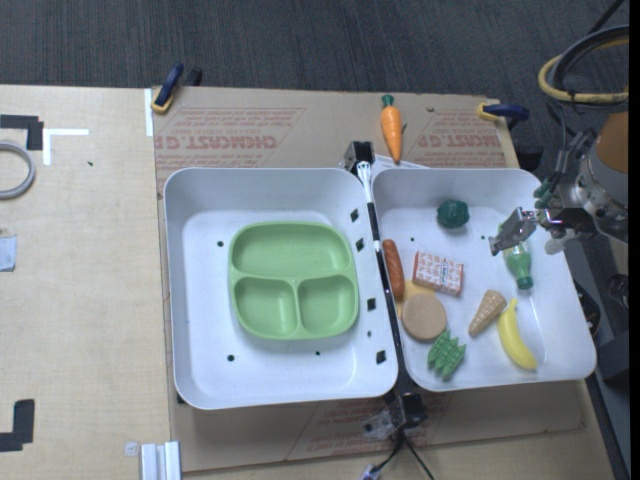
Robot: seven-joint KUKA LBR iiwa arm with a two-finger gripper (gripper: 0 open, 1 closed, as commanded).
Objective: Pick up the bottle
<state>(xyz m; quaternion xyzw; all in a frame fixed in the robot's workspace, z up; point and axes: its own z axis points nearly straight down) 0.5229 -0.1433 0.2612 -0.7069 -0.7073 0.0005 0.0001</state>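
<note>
The bottle [519, 269] is small and green and sits in the right bin [560, 368] near its right wall. My gripper [514, 234] reaches in from the right and hovers directly over the bottle's top end, touching or nearly touching it. The arm's orange band shows at the right edge, above the bin wall.
The right bin also holds a dark green broccoli [453, 213], a sausage [393, 268], a cracker box [439, 272], a round cookie [424, 317], a cone [487, 311], a banana [516, 337] and a leafy green toy [446, 355]. A green divided tray [294, 281] lies in the left bin. A carrot [391, 126] lies behind the bins.
</note>
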